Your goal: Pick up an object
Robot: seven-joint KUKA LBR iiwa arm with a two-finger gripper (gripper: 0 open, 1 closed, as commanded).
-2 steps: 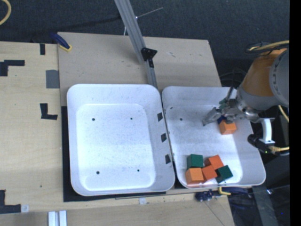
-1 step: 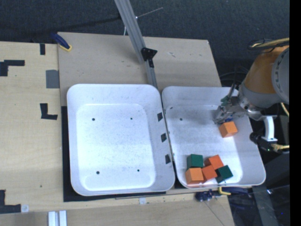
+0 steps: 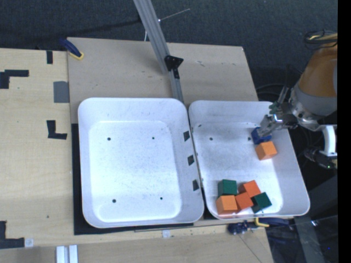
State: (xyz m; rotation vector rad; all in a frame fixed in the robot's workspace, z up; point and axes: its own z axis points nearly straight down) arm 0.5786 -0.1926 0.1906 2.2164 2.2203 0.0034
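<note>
Camera view looks down on the table [image 3: 137, 64] with two white bins side by side. The arm [image 3: 315, 89] reaches in from the right over the right bin [image 3: 230, 119], and its claw [image 3: 263, 129] hangs low near that bin's right wall. A small blue block [image 3: 258, 135] sits right at the tip of the claw, and an orange block [image 3: 266, 150] lies just beside it, a little nearer the camera. Whether the blue block is truly between the fingers I cannot tell, nor whether the claw is open or closed; the tip is too small and blurred.

Near the bin's front edge lies a cluster: a green block [image 3: 227, 187], an orange one [image 3: 226, 204], another orange [image 3: 250, 190] and a dark green one [image 3: 261, 201], all touching or nearly so. The left bin [image 3: 134, 163] lies well apart from the claw.

The step in hand looks like a grasp at the blue block. To do it well, the claw should centre over that block alone, keeping the orange neighbour outside the fingers, and close squarely on two flat faces. A straight lift, away from the wall, would show whether the grip has taken. The wall close by is the main risk to the approach.
</note>
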